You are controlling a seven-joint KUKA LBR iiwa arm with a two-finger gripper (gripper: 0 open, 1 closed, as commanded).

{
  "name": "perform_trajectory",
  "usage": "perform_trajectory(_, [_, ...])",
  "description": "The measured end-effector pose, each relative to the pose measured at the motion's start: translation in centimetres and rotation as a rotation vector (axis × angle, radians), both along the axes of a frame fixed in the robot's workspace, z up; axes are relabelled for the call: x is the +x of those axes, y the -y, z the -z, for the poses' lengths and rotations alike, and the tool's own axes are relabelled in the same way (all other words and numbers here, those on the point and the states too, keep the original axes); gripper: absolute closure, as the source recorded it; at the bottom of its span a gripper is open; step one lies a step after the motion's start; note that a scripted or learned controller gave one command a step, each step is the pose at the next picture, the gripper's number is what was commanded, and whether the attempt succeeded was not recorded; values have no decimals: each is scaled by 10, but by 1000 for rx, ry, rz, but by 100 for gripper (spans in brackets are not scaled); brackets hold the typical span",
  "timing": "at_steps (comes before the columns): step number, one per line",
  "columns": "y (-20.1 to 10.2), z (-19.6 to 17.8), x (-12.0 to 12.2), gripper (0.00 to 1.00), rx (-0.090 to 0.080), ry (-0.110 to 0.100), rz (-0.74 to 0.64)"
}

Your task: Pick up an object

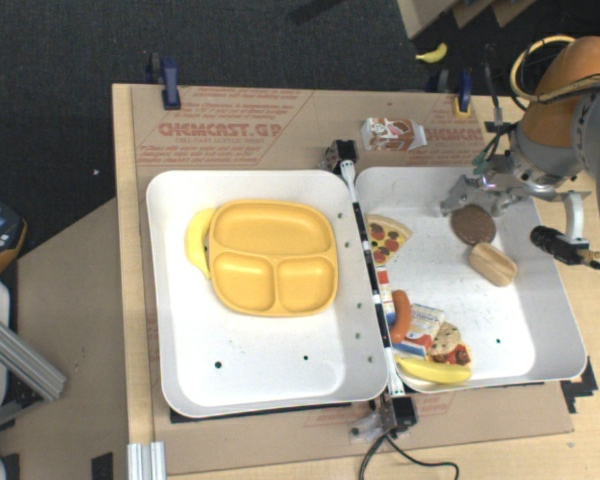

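My gripper [483,193] hangs over the far part of the right bin [542,313], below the grey wrist and the orange band. Just in front of it and below lies a round brown object [473,227]; whether they touch is unclear. A pale wooden block [493,264] rests a little nearer, to the right. Along the bin's left wall sit a pizza slice [385,236] and a red sausage [401,313]. A yellow banana [435,370] and some printed cards occupy the near left corner.
The left bin [170,298] holds a yellow divided tray [273,256] with a yellow piece [196,240] tucked under its left edge. A small packet [392,133] lies on the bench behind the bins. Blue clamps [168,80] grip the bench's far edge.
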State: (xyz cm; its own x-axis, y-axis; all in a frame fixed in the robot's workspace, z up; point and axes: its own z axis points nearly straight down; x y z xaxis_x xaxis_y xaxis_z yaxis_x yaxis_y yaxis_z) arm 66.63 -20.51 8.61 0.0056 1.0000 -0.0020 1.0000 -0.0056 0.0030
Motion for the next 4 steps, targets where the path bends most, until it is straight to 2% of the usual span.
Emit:
perform_trajectory(1, [13, 0, -15, 0, 14, -2, -9])
perform_trajectory(2, [-53, 1, -5, 0, 5, -3, -12])
perform_trajectory(3, [-47, -14, -2, 100, -2, 11, -8])
perform_trajectory(4, [-47, -13, -2, 0, -3, 9, -8])
